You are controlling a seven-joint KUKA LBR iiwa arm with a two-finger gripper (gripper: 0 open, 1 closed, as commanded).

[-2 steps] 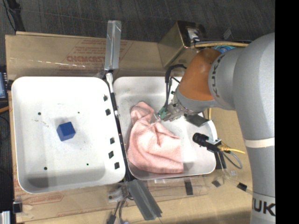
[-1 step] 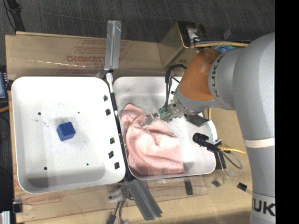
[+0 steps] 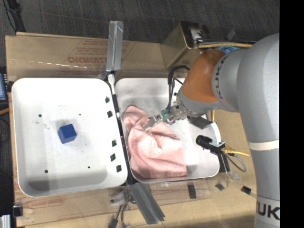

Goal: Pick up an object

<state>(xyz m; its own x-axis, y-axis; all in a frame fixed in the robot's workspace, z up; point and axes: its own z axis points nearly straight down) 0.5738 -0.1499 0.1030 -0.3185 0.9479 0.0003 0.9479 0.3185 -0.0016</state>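
Right, the pink cloth (image 3: 154, 148) lies crumpled in the right bin (image 3: 142, 87), filling most of its floor, with its long run going from the upper left corner down towards the lower right. My gripper (image 3: 159, 119) sits at the cloth's upper edge, low and close to the folds there, so the fabric lies below and slightly left of the jaws in this view. I cannot tell whether the jaws are apart or together; the tips are too small and cluttered to read, and I see no fabric clearly between them. I judge the coming move turns on that upper ridge of cloth. Further out, a blue cube (image 3: 67, 133) rests in the left bin (image 3: 28, 91), well apart from the arm.
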